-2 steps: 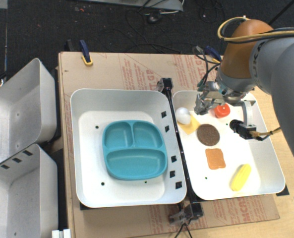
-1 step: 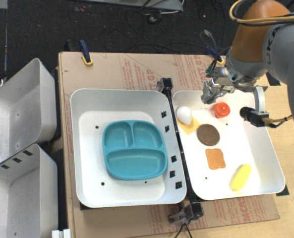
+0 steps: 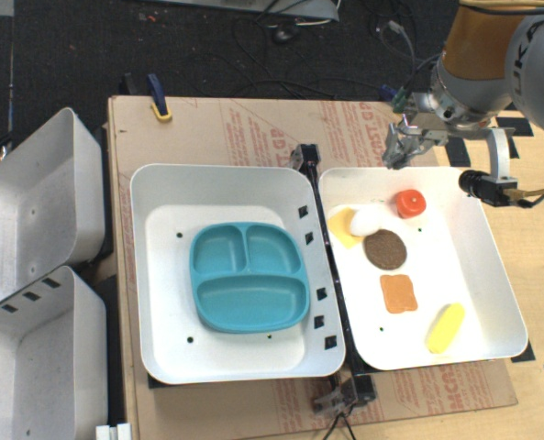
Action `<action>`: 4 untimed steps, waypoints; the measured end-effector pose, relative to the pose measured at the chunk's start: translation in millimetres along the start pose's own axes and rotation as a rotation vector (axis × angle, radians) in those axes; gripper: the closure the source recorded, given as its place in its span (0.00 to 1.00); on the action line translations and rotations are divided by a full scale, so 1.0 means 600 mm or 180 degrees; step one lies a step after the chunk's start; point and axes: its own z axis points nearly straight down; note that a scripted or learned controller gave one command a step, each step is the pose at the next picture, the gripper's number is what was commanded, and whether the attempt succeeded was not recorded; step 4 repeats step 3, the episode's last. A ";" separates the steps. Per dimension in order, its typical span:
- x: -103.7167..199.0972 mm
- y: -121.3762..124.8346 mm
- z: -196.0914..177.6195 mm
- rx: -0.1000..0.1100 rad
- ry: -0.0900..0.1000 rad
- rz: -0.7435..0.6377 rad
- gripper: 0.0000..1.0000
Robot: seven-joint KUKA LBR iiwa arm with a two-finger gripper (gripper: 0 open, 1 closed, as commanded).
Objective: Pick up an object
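Note:
The right bin holds several toy foods: a red piece, a white egg shape lying on a pale yellow slice, a brown round patty, an orange square and a yellow oblong. My gripper hangs over the far edge of this bin, up and left of the red piece and apart from every item. Nothing shows in its grasp. The grey and orange arm comes in from the upper right.
The left bin holds a blue divided plate. Black clips line the seam between the bins. Two spare white bins stand off the bench at left. A blue clamp sits at the board's far left corner.

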 end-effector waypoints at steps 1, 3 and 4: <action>0.079 -0.023 -0.004 0.0028 0.0007 -0.0007 1.00; 0.250 -0.068 0.040 0.0037 0.0007 -0.0012 1.00; 0.250 -0.068 0.040 0.0037 0.0007 -0.0012 1.00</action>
